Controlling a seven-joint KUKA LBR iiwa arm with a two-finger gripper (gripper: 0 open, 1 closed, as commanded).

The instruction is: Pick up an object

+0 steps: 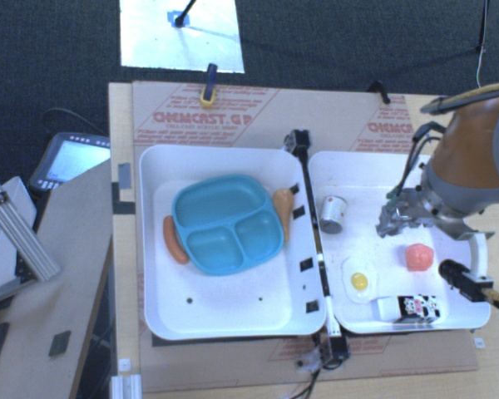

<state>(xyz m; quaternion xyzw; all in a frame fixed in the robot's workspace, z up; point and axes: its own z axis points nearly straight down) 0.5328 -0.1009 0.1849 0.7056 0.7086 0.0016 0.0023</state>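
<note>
The arm reaches over the right bin (341, 169), its claw (391, 223) low above the bin floor; whether it is spread or pressed together I cannot tell. A pink strawberry (419, 257) lies just beside it, toward the near edge. A small can (331, 213) lies to its left, a fried egg (359, 282) nearer the front, and a milk carton (409, 308) along the front wall. The left bin (150, 223) holds a blue plate (227, 223).

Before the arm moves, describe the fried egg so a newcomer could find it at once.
Look in the right-hand white bin, along its near side. The fried egg lies flat there, just left of the black-and-white carton and down-left of the pink fruit. It alone is a white disc with a yellow yolk.
</note>
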